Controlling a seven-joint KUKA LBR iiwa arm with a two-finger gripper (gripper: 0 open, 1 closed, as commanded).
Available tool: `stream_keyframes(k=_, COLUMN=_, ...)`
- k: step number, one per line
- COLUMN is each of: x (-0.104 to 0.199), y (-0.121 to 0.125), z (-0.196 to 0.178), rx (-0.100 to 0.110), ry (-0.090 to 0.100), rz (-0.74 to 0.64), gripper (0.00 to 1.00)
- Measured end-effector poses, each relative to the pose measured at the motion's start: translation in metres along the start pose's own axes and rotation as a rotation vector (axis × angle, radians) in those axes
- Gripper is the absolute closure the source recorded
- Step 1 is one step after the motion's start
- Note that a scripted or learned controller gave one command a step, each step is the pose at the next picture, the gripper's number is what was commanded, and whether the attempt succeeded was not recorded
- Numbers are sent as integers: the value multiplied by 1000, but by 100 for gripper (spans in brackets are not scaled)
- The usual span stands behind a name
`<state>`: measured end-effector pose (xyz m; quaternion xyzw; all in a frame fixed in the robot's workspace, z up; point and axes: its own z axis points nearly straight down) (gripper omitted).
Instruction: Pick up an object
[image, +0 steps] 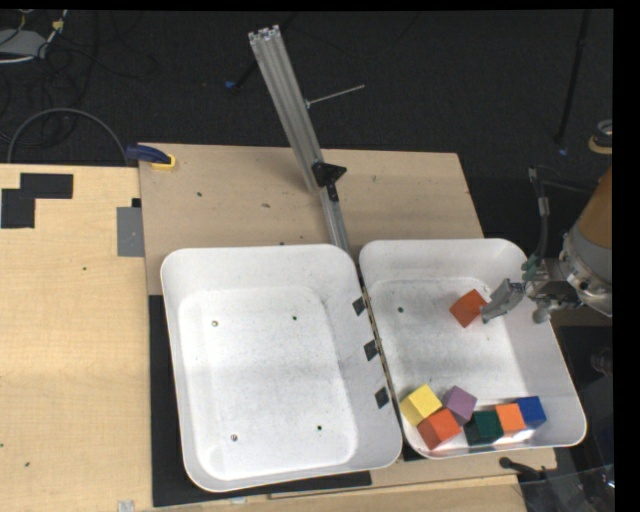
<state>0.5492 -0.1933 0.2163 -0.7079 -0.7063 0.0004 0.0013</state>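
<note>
Arm: it reached in from the right edge, grey with an orange band showing above the wrist, over the right bin's (545, 330) far right side.
Hand: the hand (503, 298) sat low at the right bin's upper right part, one finger (497, 305) angled toward the orange-red block (466, 308) and touching or nearly touching its right side; whether the fingers were spread or pressed together could not be told, and the block was not seen between them.
Orange-red block: it lay alone on the right bin's floor, well apart from the other blocks.
Block cluster: a yellow block (421, 402), a red block (438, 428), a purple block (460, 402), a green block (484, 427), an orange block (511, 416) and a blue block (531, 410) were packed together along the right bin's near edge.
Left bin: the left bin (190, 290) stood just beside the right one.
Tabletop: the light wooden tabletop (230, 200) carried both bins, and a slanted metal rail (295, 120) rose behind them.
</note>
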Motion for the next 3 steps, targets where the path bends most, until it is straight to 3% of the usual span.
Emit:
stream_keyframes(k=1, x=-16, y=20, z=10, rx=-1, ry=-1, rz=-1, gripper=0)
stream_keyframes(k=2, x=-16, y=19, z=9, rx=0, ry=-1, rz=-2, gripper=0)
stream_keyframes(k=3, x=-15, y=19, z=-1, rx=0, ry=-1, rz=-4, gripper=100)
